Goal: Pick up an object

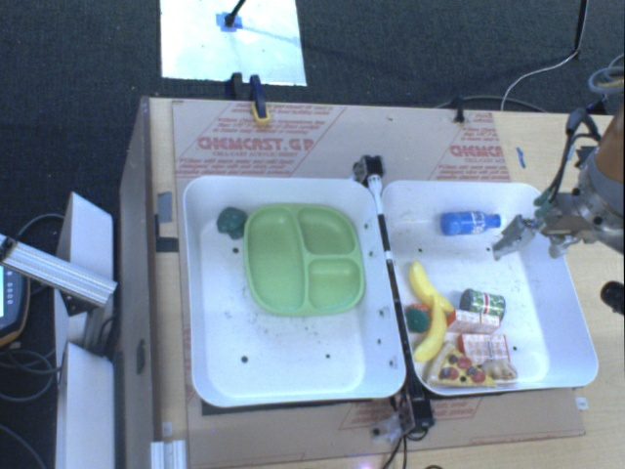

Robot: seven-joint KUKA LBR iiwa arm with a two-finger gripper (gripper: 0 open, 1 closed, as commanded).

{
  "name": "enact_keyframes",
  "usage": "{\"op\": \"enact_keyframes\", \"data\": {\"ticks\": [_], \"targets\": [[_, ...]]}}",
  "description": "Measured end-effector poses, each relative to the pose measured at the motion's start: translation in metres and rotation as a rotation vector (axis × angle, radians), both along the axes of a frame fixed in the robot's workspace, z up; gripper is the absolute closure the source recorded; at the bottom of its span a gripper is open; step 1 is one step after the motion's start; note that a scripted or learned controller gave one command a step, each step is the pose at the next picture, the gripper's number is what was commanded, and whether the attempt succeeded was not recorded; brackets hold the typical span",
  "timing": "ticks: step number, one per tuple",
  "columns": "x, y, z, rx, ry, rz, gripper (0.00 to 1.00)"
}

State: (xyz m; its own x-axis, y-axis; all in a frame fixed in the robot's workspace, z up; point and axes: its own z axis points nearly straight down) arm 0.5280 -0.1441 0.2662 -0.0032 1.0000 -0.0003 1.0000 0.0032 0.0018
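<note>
Gripper (pixel 535 231) at right bin's (pixel 576 330) far right edge, fingers spread, grasping nothing; blue bottle (pixel 469 223) near far edge; banana (pixel 430 311), can (pixel 482 306), pizza slice (pixel 474 364) toward near edge; green tray (pixel 303 259) in left bin (pixel 210 360).

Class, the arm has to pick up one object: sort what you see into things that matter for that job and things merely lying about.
For the job:
claw
blue bottle
banana
can
pizza slice

Lying about:
green divided plate
dark green lump
clamp
</note>
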Motion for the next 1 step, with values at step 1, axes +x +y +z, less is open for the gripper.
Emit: {"op": "enact_keyframes", "data": {"ticks": [1], "targets": [[-0.0055, 0.0589, -0.1122, 0.001, 0.003, 0.000, 0.00]]}}
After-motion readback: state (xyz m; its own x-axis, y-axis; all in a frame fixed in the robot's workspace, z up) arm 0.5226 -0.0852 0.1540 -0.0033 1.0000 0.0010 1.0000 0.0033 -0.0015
